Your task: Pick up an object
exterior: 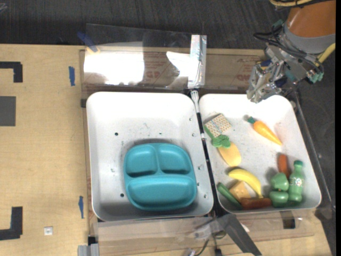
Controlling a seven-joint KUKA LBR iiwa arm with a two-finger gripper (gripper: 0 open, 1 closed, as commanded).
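Nothing lifted yet | gripper (262, 89) hovers over right bin's (308, 159) far rim, cannot tell its grip state | carrot (264, 131) nearest, banana (246, 178) nearer front, all lying in bin | left: descend, grasp, lift

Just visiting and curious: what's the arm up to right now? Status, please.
Gripper above right bin's far edge, nothing held. Toy carrot nearest. Path clear.

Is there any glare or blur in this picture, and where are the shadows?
In the camera view, strong glare whitens the clear plastic sheet behind the bins; the gripper looks slightly blurred; the teal tray casts a soft shadow on the left bin; the toy foods look fairly sharp.
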